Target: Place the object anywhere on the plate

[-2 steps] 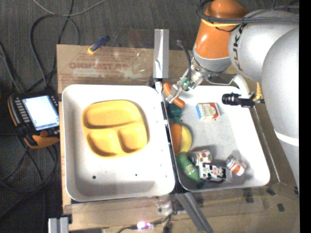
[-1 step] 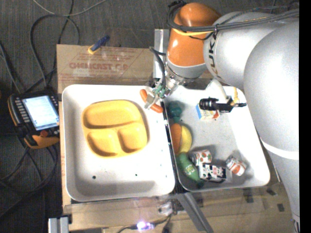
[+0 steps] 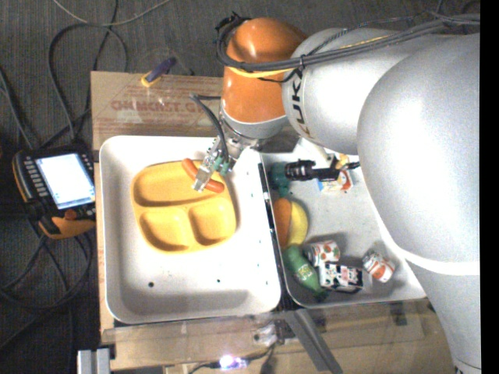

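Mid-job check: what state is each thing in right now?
gripper: low over the plate's upper right part, at the carrot; hold unclear.
carrot: over the plate's upper compartment, against the gripper; resting or lifted, unclear.
plate: flat in the left bin.
red-white can: on its side in the right bin.
pendant: screen lit, beside the left bin.

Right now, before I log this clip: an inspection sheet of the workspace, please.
Surface: left bin and right bin, white, on a cardboard sheet.
Job's things: yellow plate in the left bin; orange object at its upper right edge.
Clutter: orange-yellow fruit, green item, small cans in the right bin.
Gripper: gripper at the orange object; grasp unclear.
Cables: cables on the carpet, upper left.
Surroundings: lit handheld screen left of the bins.
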`<action>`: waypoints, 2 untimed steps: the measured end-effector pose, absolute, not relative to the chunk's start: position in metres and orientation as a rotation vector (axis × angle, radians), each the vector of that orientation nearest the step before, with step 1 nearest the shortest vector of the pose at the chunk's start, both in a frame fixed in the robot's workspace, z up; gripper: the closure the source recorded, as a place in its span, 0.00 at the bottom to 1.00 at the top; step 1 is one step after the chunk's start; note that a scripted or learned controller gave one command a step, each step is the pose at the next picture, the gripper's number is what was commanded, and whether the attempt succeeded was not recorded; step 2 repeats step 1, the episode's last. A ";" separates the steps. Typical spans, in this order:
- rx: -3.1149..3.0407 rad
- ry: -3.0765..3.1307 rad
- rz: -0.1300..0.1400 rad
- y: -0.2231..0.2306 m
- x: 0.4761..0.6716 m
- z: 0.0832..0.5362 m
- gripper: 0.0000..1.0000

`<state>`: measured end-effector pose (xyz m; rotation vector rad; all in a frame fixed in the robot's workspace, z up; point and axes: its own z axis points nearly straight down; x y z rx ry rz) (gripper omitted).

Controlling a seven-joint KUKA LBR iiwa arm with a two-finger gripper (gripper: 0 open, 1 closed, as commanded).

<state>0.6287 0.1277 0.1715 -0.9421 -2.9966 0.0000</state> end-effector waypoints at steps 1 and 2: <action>-0.942 -2.996 -0.002 0.128 0.629 0.172 0.00; -0.942 -2.996 -0.002 0.128 0.629 0.172 0.00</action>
